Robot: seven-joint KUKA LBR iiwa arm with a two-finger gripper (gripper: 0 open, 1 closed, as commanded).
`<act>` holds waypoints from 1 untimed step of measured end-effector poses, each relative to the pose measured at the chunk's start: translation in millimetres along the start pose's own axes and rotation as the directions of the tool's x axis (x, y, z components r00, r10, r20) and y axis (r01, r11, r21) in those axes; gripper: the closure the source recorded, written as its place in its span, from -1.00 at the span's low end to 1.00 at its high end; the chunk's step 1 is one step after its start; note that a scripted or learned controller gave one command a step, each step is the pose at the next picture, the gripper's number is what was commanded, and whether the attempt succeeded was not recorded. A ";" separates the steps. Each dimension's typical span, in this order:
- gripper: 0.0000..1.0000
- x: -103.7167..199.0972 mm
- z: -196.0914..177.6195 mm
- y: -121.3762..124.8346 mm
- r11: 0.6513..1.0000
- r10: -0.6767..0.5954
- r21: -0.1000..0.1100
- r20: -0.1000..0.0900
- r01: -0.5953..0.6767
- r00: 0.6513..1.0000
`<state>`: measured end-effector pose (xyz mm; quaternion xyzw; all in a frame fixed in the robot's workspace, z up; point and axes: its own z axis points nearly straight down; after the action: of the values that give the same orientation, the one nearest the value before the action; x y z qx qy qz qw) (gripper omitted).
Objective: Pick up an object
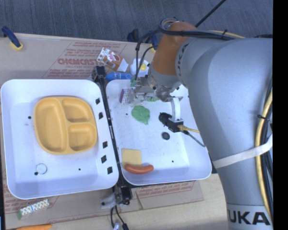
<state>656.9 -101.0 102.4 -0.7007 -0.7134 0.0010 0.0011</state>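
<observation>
The gripper [143, 93] is positioned low over the far end of the right bin [197, 164]. Its grip state cannot be determined from this view. A small striped packet [126, 96] lies just beside it toward the left bin [9, 128]. A green leaf [141, 114] lies just nearer the camera. At the near end of the right bin, a yellow slice [131, 156] lies just beside a sausage [138, 168]. The left bin holds a yellow divided plate [65, 124]. Both bins rest on cardboard [72, 56].
</observation>
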 end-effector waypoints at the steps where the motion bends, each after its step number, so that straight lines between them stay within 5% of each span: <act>1: -1.00 0.0 0.2 -0.1 1.000 0.000 0.000 0.000 0.000 1.000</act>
<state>656.8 -101.0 102.2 -0.7006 -0.7136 0.0011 0.0013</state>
